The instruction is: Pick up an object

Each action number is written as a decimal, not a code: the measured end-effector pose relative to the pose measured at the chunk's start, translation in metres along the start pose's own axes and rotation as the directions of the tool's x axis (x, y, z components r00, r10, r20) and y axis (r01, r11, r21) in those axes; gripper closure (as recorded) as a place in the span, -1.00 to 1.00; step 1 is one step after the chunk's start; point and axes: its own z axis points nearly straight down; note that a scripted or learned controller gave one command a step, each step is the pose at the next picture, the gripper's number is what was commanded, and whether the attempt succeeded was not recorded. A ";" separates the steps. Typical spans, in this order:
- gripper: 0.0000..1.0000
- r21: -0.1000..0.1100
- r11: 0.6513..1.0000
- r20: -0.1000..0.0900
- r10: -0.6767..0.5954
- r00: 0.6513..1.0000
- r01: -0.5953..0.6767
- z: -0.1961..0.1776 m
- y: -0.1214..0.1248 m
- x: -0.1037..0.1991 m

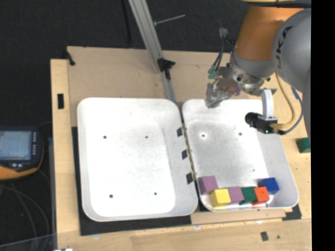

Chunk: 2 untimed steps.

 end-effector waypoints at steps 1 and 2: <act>1.00 0.001 1.000 0.001 0.002 1.000 -0.002 -0.054 -0.036 0.043; 1.00 0.002 1.000 0.001 0.004 1.000 -0.004 -0.084 -0.070 0.070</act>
